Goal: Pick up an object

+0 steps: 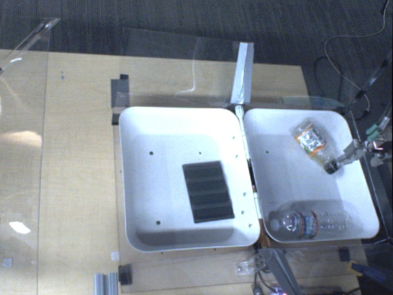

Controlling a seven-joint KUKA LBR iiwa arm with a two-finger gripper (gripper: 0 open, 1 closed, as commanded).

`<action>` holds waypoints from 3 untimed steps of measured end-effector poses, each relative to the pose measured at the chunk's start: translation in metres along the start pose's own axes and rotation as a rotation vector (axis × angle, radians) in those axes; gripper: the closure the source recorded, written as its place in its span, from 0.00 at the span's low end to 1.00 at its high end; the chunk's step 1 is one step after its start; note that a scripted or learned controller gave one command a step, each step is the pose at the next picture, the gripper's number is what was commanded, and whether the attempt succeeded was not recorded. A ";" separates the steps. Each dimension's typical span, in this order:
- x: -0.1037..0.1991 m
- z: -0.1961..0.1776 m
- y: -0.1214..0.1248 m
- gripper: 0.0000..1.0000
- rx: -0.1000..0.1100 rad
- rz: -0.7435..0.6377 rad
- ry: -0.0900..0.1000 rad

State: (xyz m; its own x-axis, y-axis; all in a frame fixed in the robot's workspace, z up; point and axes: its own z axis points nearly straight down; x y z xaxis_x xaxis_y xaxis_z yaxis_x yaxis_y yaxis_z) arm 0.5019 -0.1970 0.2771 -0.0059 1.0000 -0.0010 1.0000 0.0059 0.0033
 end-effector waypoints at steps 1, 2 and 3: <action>0.021 0.122 0.037 0.00 0.000 -0.251 0.001; 0.039 0.172 0.099 0.00 -0.002 -0.324 0.000; 0.053 0.193 0.160 0.00 0.027 -0.406 0.001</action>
State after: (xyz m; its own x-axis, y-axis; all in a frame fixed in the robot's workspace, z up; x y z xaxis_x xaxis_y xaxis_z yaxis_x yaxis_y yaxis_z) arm 0.6623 -0.1428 0.0846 -0.4004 0.9163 0.0047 0.9161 0.4004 -0.0236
